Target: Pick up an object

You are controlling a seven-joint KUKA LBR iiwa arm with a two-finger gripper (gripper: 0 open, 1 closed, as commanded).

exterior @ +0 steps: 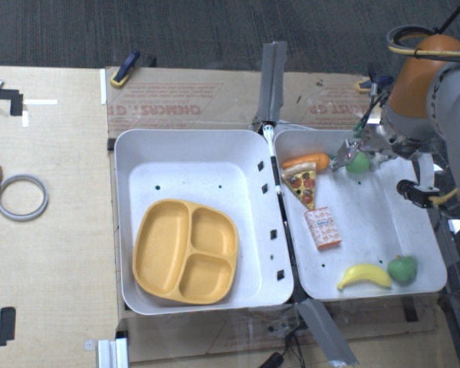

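- Nearest the camera, a yellow banana (365, 276) and a green apple (402, 269) are found touching at the near edge of the right bin (425, 228), both well apart from the arm
- A small green round object (359, 163) at the far side of that bin is judged the likely pick, since the gripper (348, 156) is poised right against it
- Whether the green object is gripped cannot be told; nothing is clearly seen between the fingers, and how wide the hand stands cannot be told
- An orange carrot (307, 161), a pizza slice toy (303, 185) and a small red-and-white packet (323, 228) are laid along the bin's left side, leaving the green object free of clutter on the arm's side
- The arm (425, 83) is brought in from the right at a slant, presumably so that the bin wall is cleared
- A yellow divided plate (187, 251) is set in the left bin (138, 156)
- A tape roll (19, 197) is left on the bench (54, 267)
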